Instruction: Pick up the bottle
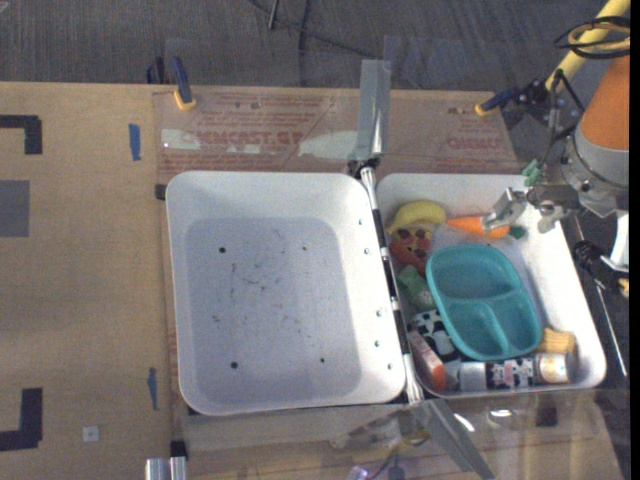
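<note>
Bottle at rest; gripper above right bin.

The bottle point(505, 373) lies on its side along the right bin's point(590, 313) near wall, beside the teal tray point(485, 300). The gripper point(512, 211) hovers over the carrot point(476, 226), fingers spread, holding nothing.

Just one fixed camera, mounted above the table point(80, 268) and looking down at a slant. It's far enough back to take in both white bins point(190, 268) plus some floor past the far edge (cables there).
</note>
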Robot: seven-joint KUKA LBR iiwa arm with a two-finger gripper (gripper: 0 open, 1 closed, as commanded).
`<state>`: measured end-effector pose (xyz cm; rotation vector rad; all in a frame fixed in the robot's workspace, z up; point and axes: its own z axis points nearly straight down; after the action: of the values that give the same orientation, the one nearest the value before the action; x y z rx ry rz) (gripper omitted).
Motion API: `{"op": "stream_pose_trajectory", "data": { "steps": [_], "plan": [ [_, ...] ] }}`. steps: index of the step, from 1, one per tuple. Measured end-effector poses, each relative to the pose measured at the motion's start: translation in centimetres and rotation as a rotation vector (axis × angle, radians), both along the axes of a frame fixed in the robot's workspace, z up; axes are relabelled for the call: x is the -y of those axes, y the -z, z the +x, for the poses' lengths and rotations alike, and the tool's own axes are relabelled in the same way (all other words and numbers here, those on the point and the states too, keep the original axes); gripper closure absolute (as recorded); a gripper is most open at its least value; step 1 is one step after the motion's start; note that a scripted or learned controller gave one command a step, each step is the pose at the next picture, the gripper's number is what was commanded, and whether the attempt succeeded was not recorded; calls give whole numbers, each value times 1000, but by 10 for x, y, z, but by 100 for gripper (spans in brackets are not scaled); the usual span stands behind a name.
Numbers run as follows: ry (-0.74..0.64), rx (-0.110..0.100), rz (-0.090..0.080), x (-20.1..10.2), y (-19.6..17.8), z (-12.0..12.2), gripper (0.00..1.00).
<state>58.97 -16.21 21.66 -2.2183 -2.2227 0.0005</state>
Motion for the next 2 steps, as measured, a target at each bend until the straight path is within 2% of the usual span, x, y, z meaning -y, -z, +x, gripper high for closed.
{"op": "stream_pose_trajectory", "data": {
  "steps": [1, 2],
  "plan": [
    [81, 2, -1, -49, 93, -23, 0],
    [91, 46, -7, -30, 115, -51, 0]
  ]
}}
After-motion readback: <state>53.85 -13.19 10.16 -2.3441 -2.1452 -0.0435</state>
